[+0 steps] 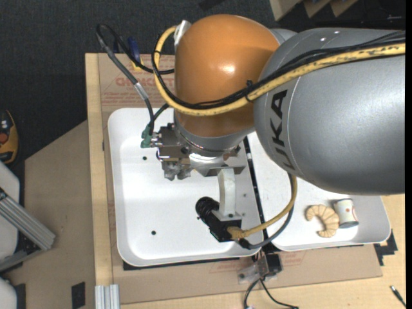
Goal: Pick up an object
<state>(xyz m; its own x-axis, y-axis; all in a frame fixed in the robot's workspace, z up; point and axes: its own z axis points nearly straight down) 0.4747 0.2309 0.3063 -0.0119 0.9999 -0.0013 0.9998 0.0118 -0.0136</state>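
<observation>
A tan croissant-shaped toy [324, 220] lies in the right bin [302, 238], near its front edge. A small white cylinder with a red mark [346, 212] rests right beside it, touching or nearly so. My gripper [172, 166] hangs low over the back middle of the left bin [132, 192], far to the left of both objects. The orange wrist band and the grey arm cover most of it from above. Nothing shows under or beside the gripper on the bin floor.
The big grey arm hides the back of the right bin and the divider between the bins. The bins sit on a brown cardboard sheet [100, 95]. Loose cables [119, 56] run over the cardboard behind the left bin.
</observation>
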